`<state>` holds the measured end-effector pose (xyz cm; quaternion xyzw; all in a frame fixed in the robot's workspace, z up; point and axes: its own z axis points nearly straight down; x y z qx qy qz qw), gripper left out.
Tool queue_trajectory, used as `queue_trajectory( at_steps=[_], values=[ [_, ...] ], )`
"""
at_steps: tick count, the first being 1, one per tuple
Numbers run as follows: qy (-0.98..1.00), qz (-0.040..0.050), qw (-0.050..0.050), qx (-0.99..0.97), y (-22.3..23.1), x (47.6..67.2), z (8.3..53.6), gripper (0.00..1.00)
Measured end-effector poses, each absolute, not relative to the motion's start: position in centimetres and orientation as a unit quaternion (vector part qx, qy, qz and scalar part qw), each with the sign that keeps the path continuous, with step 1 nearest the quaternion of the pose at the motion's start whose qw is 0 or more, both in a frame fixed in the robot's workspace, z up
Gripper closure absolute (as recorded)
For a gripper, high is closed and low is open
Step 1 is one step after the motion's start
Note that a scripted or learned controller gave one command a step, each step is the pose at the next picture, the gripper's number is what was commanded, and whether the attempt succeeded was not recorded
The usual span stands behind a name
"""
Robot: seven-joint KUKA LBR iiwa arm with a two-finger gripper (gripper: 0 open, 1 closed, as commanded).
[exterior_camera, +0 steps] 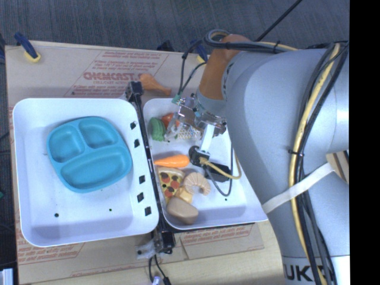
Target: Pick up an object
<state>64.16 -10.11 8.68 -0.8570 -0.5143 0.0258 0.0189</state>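
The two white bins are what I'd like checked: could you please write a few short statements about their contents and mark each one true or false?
1. The blue divided plastic plate lies in the left white bin. True.
2. The orange toy carrot lies in the left bin. False: it lies in the right white bin.
3. The toy pizza slice sits beside the tan shrimp-like toy. True.
4. The green toy vegetable rests on the blue plate. False: it lies at the far end of the right bin.
5. The tool is over the right bin. True.
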Motion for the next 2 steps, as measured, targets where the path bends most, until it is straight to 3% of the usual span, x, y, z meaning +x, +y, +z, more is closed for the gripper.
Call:
queue_trajectory(
  at_steps=[1,2],
  values=[
    [-0.392,0.0025,0.002,-0.92,-9.4,52.4,14.7,0.0],
    [-0.433,0.0033,0.003,-0.902,-10.3,61.2,9.0,0.0]
  ],
)
